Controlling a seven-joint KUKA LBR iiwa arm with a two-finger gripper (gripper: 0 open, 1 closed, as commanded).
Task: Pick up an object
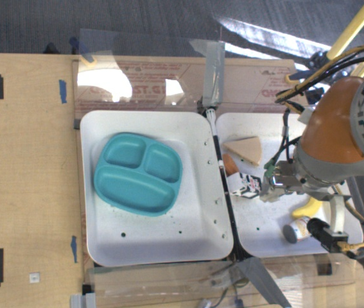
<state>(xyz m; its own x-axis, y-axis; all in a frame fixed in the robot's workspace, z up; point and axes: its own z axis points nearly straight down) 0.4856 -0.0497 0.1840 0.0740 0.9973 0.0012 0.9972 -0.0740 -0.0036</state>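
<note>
The hand [273, 188] is lowered into the right bin [259, 233], near the wedge [246, 149]; its grip cannot be told. A target must be closed on next.

text: red print on cardboard sheet [149, 82] | too blurred to read

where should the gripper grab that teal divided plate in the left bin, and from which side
Probably the outer rim. The teal divided plate lies flat and right side up in the left bin, too broad to span, so a raised edge is the likeliest hold. Come from above on its right-hand rim, the side nearest the arm, with one finger inside a compartment and one outside. The bin floor beside that rim is bare.
</note>
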